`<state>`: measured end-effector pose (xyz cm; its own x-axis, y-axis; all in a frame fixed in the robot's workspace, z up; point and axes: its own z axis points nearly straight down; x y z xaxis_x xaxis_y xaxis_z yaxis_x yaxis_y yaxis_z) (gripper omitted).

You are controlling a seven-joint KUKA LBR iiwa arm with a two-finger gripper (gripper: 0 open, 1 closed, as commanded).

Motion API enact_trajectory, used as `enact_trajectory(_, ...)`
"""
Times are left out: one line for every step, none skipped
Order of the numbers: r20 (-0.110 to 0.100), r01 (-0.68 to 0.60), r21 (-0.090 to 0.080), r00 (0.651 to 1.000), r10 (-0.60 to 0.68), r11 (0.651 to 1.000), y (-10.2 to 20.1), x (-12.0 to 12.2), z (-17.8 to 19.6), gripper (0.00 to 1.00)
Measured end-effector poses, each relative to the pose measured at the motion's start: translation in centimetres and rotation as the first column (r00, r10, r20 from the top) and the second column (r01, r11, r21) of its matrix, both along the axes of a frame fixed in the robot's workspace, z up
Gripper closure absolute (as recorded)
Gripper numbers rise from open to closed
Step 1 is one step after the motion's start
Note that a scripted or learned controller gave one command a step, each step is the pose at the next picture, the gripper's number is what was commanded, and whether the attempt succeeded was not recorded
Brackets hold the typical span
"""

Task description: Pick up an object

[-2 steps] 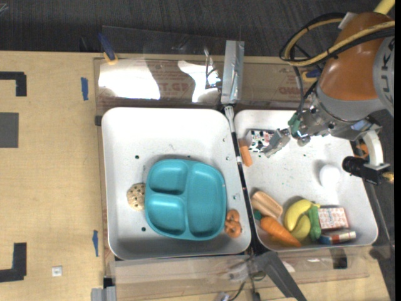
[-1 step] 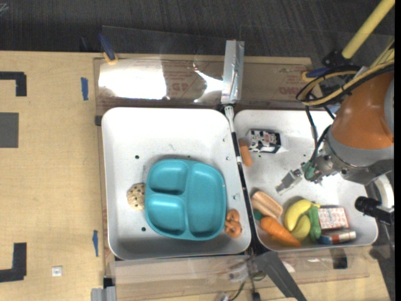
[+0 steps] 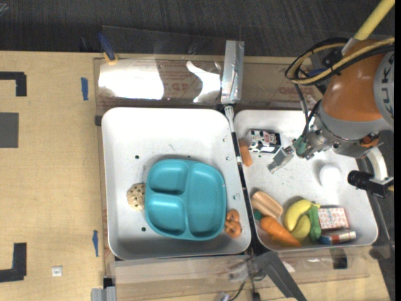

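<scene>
Tool (image 3: 283,157): hung over the right bin (image 3: 369,231), upper middle; honestly couldn't tell how wide it was open, nothing visibly in it.
Nearest thing: small printed card (image 3: 264,140), just left of the tool.
Bottom of right bin: banana (image 3: 297,214), carrot (image 3: 277,230), bread stick (image 3: 266,201), little box (image 3: 333,217).
Left bin (image 3: 119,137): teal divided plate (image 3: 185,197), cookie (image 3: 135,195) touching its left edge.

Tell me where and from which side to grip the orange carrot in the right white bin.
Grip the orange carrot across its thicker middle, coming straight down from above. It lies flat and slanted, tapering toward the lower right, so fingers should close across its width. The yellow banana touches its upper right side and the tan bread stick sits close above, so clearance looks tight.
</scene>
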<state>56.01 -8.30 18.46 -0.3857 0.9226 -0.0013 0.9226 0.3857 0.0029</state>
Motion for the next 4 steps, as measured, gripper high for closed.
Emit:
enact_trajectory(-0.001,-0.055,-0.001,0.998,0.055,0.998,1.0,0.3,-0.1,0.00)
enact_trajectory(-0.008,0.124,0.000,0.992,-0.124,0.992,-4.6,-4.2,-5.5,0.00)
enact_trajectory(0.003,0.105,0.000,0.994,-0.105,0.995,-5.0,-7.7,-9.8,0.00)
enact_trajectory(0.004,0.105,0.000,0.995,-0.105,0.995,-5.0,-7.7,-9.8,0.00)
